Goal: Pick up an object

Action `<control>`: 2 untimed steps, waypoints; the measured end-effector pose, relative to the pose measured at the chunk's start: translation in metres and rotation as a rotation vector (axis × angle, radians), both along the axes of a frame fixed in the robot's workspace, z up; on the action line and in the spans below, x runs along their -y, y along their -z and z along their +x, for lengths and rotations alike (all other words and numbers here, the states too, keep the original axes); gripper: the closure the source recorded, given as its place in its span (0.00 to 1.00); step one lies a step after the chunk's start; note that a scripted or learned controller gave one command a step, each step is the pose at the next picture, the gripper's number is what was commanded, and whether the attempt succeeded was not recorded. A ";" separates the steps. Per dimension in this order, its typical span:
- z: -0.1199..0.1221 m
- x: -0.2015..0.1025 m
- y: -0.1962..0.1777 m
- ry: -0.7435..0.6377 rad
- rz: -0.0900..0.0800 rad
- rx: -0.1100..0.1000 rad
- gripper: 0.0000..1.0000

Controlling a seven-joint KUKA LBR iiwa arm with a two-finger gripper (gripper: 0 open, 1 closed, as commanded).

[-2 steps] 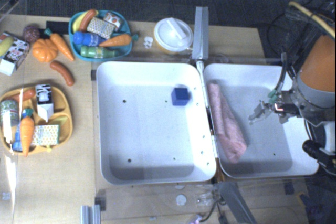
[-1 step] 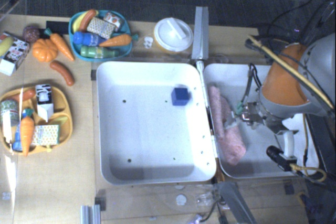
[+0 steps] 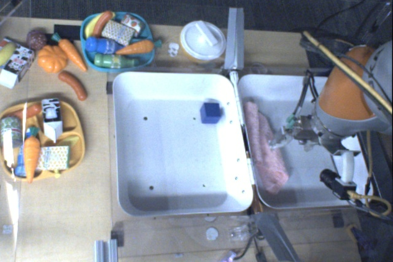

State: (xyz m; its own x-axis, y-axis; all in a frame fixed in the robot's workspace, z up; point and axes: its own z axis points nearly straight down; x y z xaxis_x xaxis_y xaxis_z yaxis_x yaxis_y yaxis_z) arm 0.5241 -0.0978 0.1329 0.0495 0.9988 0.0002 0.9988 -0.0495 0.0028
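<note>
While the grey arm (image 3: 353,101) reaches in from your right, its hand (image 3: 284,134) hangs low over the right bin (image 3: 307,86), just beside a pink cloth (image 3: 265,147) lying along that bin's left wall. You cannot tell its grip state. A blue cube (image 3: 210,112) sits in the left bin (image 3: 166,150).

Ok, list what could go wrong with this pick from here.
1. The end effector sits in the right bin beside the pink cloth, not over it; closing here would likely grab nothing.
2. The cloth lies along the bin's left wall, so a grasp there may hit the wall.
3. The blue cube lies in the left bin, across the divider; reaching for it risks catching the rims.
</note>
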 end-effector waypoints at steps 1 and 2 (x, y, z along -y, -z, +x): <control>-0.008 -0.007 0.041 -0.156 -0.003 0.016 0.00; 0.045 0.015 0.041 -0.007 -0.001 0.014 0.00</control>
